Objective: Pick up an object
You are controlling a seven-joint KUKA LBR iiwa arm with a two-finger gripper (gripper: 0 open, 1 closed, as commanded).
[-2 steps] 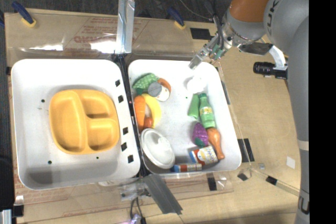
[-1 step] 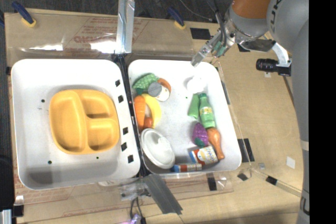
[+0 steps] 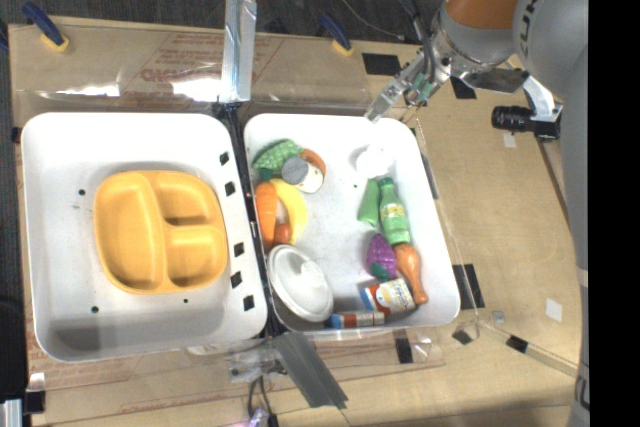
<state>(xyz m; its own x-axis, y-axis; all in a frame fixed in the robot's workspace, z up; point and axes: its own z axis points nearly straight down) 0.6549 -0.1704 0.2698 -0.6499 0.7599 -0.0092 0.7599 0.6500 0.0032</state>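
Overhead, the gripper (image 3: 392,100) hung at the far rim of the right bin (image 3: 432,215), its fingers slightly apart and clasping nothing. Just near of it lay a white cap (image 3: 372,158), then a green bottle (image 3: 388,210). Left sat toy fruit (image 3: 280,205); the left bin (image 3: 50,215) bore a yellow tray (image 3: 160,229).

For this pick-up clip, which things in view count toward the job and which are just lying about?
Part of the job:
end effector, above the right bin's far rim
right bin
green bottle
banana
purple toy
white bowl

Lying about:
left bin
yellow divided tray
blue clamps
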